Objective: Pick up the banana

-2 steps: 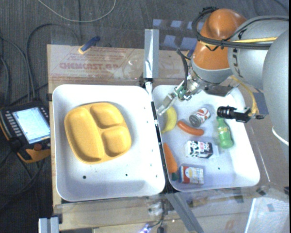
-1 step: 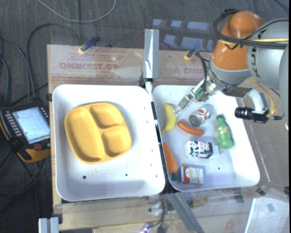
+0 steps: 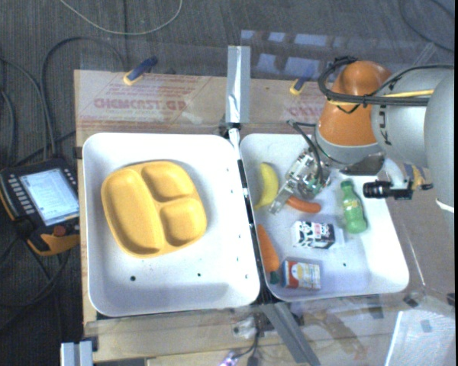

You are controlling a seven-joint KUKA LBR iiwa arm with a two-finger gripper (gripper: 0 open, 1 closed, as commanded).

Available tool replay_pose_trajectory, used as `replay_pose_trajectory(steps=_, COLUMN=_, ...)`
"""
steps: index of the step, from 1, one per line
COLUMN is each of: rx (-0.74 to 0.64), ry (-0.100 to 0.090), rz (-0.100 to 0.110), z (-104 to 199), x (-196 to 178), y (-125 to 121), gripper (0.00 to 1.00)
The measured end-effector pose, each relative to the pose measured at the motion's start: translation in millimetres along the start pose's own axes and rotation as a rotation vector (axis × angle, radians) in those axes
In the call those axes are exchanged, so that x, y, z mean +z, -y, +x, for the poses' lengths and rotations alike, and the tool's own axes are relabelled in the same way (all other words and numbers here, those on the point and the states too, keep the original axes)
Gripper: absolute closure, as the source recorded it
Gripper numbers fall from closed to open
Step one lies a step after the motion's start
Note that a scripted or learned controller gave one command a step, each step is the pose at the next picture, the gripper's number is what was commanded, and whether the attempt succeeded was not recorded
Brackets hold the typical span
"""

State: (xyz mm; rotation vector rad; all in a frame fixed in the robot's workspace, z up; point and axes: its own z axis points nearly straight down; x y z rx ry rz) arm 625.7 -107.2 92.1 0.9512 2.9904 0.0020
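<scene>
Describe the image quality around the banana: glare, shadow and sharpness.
Camera view: soft overall, edges slightly blurred; the banana is evenly lit with no strong glare; the gripper beside it is smeared, fine detail unreadable; faint shadow along the right bin wall nearby; the white bin floors look bright, nearly washed out.

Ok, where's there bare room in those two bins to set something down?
Left bin: a bare strip along the near edge below the yellow tray, and narrower margins around it. Right bin: a bare near-right corner, right of the carton. It is crowded around the banana, gripper, carrots, milk box and green bottle.
</scene>
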Motion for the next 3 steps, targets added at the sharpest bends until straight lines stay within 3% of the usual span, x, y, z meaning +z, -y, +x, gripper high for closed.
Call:
replay_pose_trajectory(steps=1, rx=0.103, ry=-0.007, rz=0.004, z=-18.9, x=-0.3, y=-28.6, gripper=0.0)
replay_pose_trajectory(steps=2, rx=0.104, ry=-0.008, rz=0.001, z=-18.6, x=-9.6, y=-29.7, gripper=1.0)
replay_pose_trajectory(steps=3, rx=0.389, ry=-0.002, rz=0.002, z=-8.5, x=-47.7, y=-18.5, gripper=1.0)
